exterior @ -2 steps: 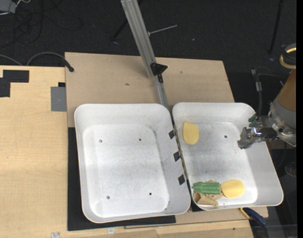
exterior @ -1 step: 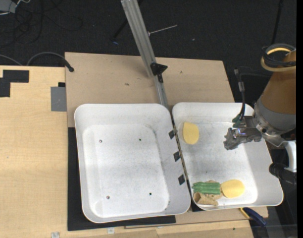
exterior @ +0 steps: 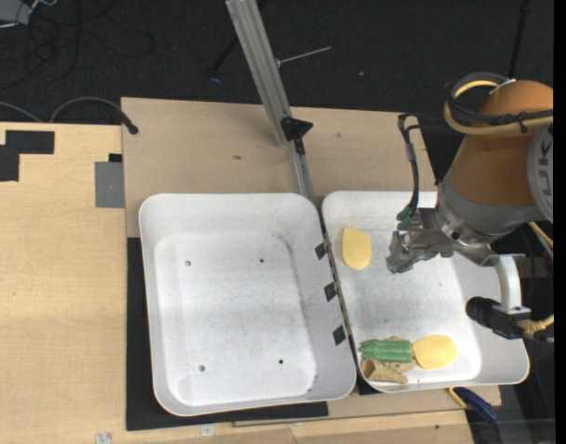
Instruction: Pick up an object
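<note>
In the right bin (exterior: 408, 313) a pale yellow oval piece (exterior: 356, 248) lies near the left wall. At the bin's front sit a green spiky toy (exterior: 387, 350), a tan piece (exterior: 386, 371) under it, and a yellow round object (exterior: 435, 351). My gripper (exterior: 400, 258) hangs over the middle of the right bin, just right of the pale yellow oval and apart from it. Nothing shows between its fingers.
The left bin (exterior: 237, 303) lies beside the right one, with black clips (exterior: 327, 289) along the shared wall. A metal rail (exterior: 264, 72) slants up from the bins' far edge. Cables (exterior: 411, 155) hang beside the wrist.
</note>
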Controlling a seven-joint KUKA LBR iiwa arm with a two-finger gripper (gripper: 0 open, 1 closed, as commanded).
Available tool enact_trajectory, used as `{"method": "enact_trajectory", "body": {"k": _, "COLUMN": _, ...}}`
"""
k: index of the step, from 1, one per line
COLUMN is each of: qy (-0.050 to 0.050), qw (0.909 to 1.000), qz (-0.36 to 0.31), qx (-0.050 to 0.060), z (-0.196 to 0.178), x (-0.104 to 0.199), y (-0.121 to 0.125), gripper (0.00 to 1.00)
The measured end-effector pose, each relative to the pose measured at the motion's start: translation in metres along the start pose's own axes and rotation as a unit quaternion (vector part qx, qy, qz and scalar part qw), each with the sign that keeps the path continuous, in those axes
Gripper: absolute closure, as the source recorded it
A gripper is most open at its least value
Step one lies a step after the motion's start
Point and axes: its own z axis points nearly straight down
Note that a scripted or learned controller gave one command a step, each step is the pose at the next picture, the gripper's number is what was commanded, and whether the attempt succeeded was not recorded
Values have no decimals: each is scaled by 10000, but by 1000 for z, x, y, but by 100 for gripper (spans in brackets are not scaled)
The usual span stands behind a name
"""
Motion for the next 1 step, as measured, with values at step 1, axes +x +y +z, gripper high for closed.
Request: {"method": "enact_trajectory", "body": {"k": 1, "qy": -1, "qw": 10000, "qz": 9, "qx": 19, "z": 15, "x": 50, "y": 4, "gripper": 100}}
